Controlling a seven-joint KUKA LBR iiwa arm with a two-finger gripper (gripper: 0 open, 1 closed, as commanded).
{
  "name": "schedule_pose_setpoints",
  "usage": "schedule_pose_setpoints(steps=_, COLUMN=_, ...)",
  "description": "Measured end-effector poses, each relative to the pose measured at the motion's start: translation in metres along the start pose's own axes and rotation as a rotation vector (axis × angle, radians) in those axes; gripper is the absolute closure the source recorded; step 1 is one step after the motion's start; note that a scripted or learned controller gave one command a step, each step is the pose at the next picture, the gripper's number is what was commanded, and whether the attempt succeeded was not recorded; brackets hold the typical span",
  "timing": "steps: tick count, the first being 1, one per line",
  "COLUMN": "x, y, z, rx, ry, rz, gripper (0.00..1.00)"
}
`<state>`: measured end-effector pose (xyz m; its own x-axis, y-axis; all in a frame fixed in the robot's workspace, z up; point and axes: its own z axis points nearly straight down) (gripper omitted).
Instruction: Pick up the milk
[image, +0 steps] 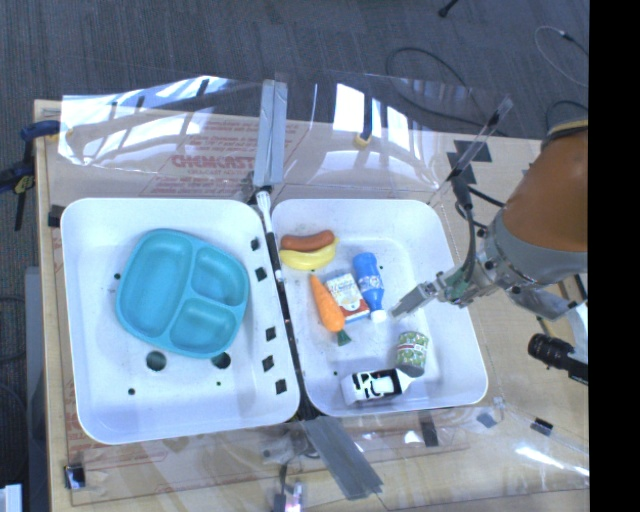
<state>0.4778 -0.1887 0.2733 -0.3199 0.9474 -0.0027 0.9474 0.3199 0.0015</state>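
The milk (376, 384) is a small black-and-white carton lying on its side at the front edge of the right bin (455, 345). My gripper (402, 305) reaches in from the right and hangs over the middle of that bin. Its tip is just right of a blue bottle (368, 281) and above a green-labelled can (412, 351). The gripper stands well behind the milk and apart from it. Nothing shows in its grasp.
The right bin also holds a hot dog (308, 241), a banana (307, 259), a carrot (327, 305) and a small printed box (344, 293). A blue divided plate (183, 292) lies in the left bin (90, 400). Cables run at the right.
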Motion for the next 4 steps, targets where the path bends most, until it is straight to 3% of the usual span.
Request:
schedule_pose_setpoints(steps=1, x=0.044, y=0.013, z=0.096, rx=0.005, ry=0.004, rz=0.077, gripper=0.00)
schedule_pose_setpoints(steps=2, x=0.012, y=0.004, z=0.010, rx=0.001, ry=0.001, rz=0.031, gripper=0.00)
schedule_pose_setpoints(steps=3, x=0.012, y=0.004, z=0.001, rx=0.002, ry=0.001, rz=0.025, gripper=1.00)
schedule_pose_setpoints(steps=4, x=-0.002, y=0.020, z=-0.013, rx=0.001, ry=0.001, rz=-0.033, gripper=1.00)
